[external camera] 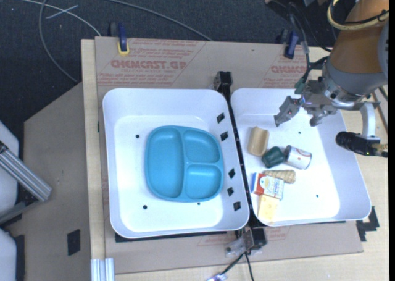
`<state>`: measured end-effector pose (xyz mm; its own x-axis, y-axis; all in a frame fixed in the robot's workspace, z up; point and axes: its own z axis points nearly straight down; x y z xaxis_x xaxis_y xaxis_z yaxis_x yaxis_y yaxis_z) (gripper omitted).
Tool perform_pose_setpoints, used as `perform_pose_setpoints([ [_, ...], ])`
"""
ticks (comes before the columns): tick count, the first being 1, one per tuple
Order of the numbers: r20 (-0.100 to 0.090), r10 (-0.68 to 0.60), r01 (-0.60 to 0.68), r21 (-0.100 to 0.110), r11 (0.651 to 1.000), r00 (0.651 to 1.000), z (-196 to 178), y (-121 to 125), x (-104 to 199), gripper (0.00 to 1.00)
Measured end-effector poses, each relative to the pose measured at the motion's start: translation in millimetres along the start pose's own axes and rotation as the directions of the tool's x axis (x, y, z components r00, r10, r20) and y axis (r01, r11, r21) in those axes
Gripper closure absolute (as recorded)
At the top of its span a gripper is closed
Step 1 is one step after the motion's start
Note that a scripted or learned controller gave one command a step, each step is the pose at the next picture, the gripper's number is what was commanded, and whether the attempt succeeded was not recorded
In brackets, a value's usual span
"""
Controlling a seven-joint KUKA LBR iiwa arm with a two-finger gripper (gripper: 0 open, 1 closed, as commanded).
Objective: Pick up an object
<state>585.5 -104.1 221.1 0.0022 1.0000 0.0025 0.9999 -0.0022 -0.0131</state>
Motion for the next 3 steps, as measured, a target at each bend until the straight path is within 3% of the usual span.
perform_pose_setpoints([
  [1, 0.001, -0.003, 0.003, -0.012, 1.0, 1.0, -6.1, 2.5, 0.2, 0.0],
  [3, 0.0, -0.003, 0.003, -0.005, 1.0, 1.0, 102.1, 14.4, 9.8, 0.0],
])
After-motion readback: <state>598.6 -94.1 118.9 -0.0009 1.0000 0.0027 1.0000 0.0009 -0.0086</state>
